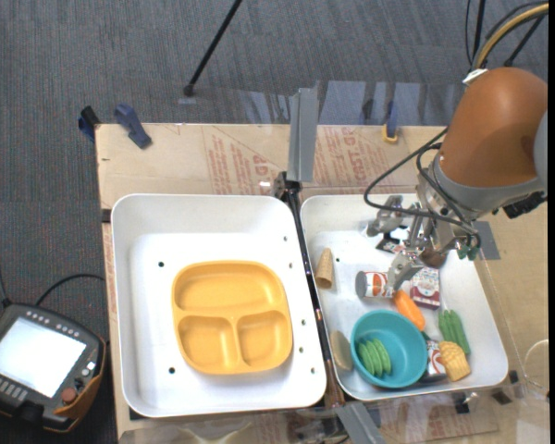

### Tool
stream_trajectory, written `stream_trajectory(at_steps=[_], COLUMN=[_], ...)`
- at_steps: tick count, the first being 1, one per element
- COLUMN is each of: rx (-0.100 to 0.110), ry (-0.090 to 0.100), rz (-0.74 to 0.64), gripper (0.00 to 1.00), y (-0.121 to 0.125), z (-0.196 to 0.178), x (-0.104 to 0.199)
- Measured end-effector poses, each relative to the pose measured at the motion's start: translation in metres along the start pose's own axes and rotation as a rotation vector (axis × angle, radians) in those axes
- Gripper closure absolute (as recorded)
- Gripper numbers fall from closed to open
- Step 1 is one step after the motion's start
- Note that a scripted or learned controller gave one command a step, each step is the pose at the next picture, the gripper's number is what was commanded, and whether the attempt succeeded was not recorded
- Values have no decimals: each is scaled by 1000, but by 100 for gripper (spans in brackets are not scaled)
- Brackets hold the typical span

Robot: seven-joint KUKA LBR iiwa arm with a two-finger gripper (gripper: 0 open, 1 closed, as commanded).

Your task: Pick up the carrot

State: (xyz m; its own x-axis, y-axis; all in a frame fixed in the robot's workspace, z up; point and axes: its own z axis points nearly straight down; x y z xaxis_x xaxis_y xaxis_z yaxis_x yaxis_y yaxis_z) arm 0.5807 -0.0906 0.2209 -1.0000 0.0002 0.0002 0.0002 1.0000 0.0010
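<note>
Overhead, the grey-and-orange arm (488, 137) is reaching in from three o'clock, its gripper (409, 265) hanging low in the right bin (338, 215); whether that hand is spread or closed cannot be told, and nothing is visibly in its grasp. The carrot (409, 309) is lying just at the gripper's six o'clock, tilted, its lower end meeting the rim of a teal bowl (402, 336) holding green pea pods (374, 356). A small can (373, 285) is lying at the carrot's ten o'clock, a red-and-white carton (428, 291) at its one o'clock. Corn (455, 361) is sitting at its five o'clock. A yellow divided plate (231, 315) is resting in the left bin (143, 239).
</note>
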Motion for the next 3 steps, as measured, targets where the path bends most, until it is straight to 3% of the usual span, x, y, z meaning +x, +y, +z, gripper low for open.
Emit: stream_trajectory(at_steps=[1, 2, 3], rx=[0, -1, 0], ry=[-5, 3, -3], rz=[18, 163, 47], gripper=[0, 0, 0], y=[-31, -78, -58], z=[99, 126, 132], x=[31, 89, 58])
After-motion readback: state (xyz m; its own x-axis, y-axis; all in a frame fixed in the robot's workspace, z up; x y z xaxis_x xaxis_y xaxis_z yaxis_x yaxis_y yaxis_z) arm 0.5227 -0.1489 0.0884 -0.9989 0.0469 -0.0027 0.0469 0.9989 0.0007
